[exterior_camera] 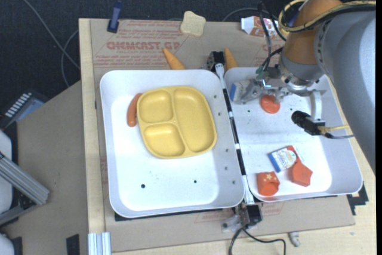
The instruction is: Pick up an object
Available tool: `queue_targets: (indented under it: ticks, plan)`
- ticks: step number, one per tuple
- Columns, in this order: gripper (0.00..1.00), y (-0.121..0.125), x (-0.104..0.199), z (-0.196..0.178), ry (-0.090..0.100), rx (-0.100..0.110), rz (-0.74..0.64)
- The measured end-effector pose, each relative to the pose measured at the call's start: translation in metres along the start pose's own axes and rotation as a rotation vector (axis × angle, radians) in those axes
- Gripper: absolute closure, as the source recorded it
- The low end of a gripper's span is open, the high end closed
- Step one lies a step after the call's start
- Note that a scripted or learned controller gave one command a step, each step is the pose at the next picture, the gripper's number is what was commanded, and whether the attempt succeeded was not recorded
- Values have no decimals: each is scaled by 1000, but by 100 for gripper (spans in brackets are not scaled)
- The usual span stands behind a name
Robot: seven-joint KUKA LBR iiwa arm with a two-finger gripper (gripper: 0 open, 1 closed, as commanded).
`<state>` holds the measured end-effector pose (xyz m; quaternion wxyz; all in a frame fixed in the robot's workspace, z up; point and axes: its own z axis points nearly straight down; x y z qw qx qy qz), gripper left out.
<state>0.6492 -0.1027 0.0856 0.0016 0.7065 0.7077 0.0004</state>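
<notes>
- A slice of bread (193, 22) lies on the brown board (143, 45) behind the bins.
- A blue clip (114, 17) sits at the board's far left corner.
- A carrot piece (173, 59) rests near the left bin's back rim.

Two white bins (119, 188) on a tan tabletop (95, 63) printed with red lettering. Yellow divided plate (177, 121), orange-red sausage (132, 111) beside. Near the fingers (267, 88), a red-orange round piece (271, 105); farther off, a blue-and-white packet (282, 158), two red pieces (268, 183). Grey arm (352, 57), orange band (310, 27).
</notes>
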Motion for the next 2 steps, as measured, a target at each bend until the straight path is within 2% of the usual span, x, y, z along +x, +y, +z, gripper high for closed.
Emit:
queue_targets:
  ticks: [1, 2]
  plan:
    - [100, 1, 0, -12, -3, -5, -1]
    - [0, 1, 0, -11, -3, -4, -1]
